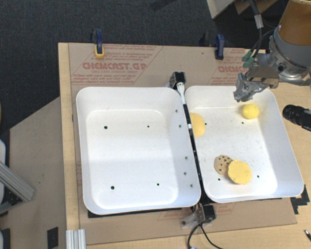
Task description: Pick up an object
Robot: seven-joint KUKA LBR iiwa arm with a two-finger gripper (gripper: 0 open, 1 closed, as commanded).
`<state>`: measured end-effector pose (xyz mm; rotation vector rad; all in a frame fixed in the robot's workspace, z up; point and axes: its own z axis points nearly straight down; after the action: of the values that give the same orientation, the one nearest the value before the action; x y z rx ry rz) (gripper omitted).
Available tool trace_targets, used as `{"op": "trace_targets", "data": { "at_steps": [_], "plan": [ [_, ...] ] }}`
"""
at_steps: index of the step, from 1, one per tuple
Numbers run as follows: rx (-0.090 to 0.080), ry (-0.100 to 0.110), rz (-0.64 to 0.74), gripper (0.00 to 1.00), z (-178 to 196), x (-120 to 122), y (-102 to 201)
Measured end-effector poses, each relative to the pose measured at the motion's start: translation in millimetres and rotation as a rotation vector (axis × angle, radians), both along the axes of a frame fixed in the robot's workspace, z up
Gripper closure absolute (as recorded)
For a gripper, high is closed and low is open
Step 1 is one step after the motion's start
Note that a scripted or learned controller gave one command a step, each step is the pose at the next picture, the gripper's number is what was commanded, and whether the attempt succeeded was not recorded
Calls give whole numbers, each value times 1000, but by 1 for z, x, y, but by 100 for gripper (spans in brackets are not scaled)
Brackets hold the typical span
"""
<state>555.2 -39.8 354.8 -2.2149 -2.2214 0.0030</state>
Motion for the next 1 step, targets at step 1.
{"op": "trace_targets", "data": {
  "at_steps": [1],
  "plan": [
    [-3, -23, -1, 100, 136, -2, 2]
  ]
}}
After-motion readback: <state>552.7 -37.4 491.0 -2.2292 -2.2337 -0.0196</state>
